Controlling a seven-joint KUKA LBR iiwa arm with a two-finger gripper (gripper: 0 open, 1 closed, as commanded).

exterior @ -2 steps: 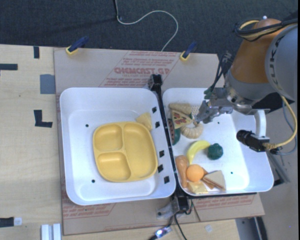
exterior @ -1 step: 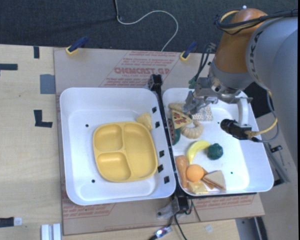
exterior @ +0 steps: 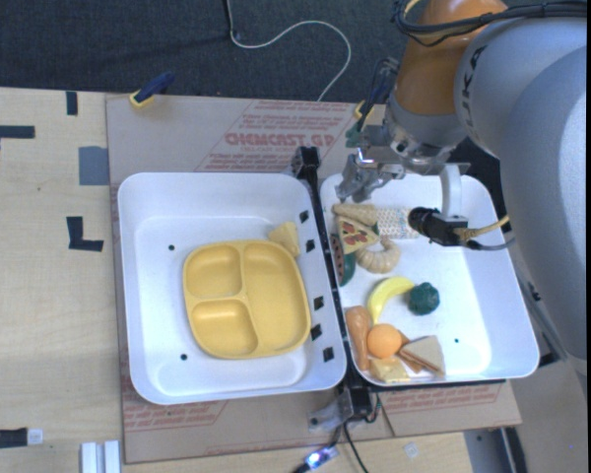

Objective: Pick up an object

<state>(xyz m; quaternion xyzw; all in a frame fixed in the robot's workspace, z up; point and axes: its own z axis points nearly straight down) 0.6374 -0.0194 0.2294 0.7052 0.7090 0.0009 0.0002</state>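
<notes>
Nearest the lens: sandwich wedge, orange ball and carrot at the right bin's front edge. Behind them, banana and dark green piece. Further back, pizza slice and corn cob. Pincer low over that bin's far-left corner; finger spread cannot be told. Left bin: yellow divided tray.

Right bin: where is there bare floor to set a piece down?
The right bin has bare floor along its right side, right of the dark green piece and the sandwich wedge. Its left side is crowded: banana, orange and pizza slice, with the end effector above.
</notes>
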